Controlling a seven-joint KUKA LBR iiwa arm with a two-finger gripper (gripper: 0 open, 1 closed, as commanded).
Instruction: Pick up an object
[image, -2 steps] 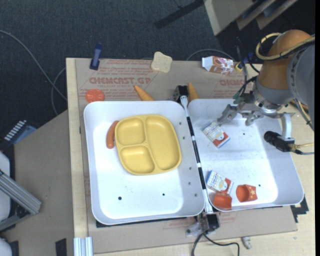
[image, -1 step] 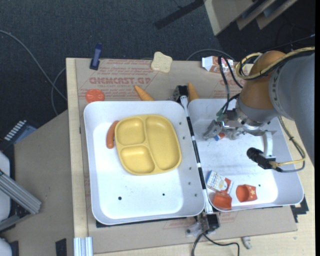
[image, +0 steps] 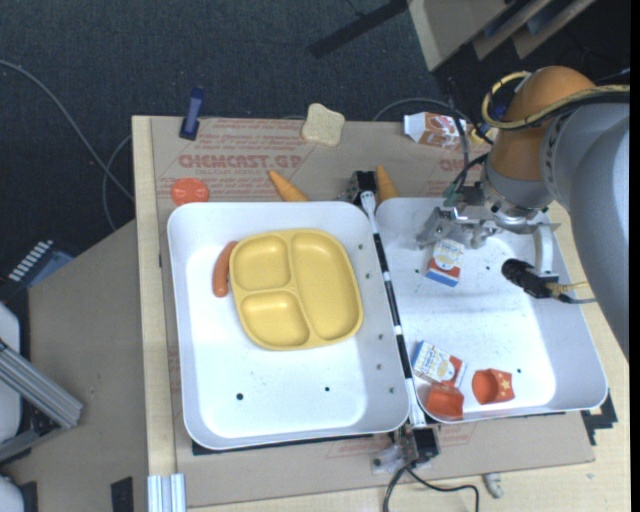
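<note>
A cardboard-covered bench (image: 250, 160) sits on dark carpet and bears two shallow white bins side by side. The left bin (image: 210, 390) holds a yellow divided plate (image: 296, 288) at its centre, with a red sausage (image: 221, 270) lying against the plate's 9 o'clock edge.

The gripper (image: 455, 228) hangs over the right bin (image: 560, 350), toward its 11 o'clock corner, below the orange band of the arm (image: 535, 120). Directly beneath it, toward 6 o'clock, stands a small blue, white and red carton (image: 444, 263), its top meeting the metal of the gripper. Whether the carton is truly between the fingers or merely under them cannot be told, because the wrist and cabling cover the tips; how far they are spread cannot be told either.

Toward the bin's 7 o'clock corner lie a second small carton (image: 438, 362), an orange-red rounded piece (image: 445, 402) and a red fries box (image: 493, 385). The piece touches that carton's lower edge; the fries box lies just beside.

The arm's grey body runs off the frame at 3 o'clock. On the cardboard above the bins are a bread slice (image: 323, 123), a carrot (image: 287, 186) and a blue item (image: 192, 112), too small to identify.
</note>
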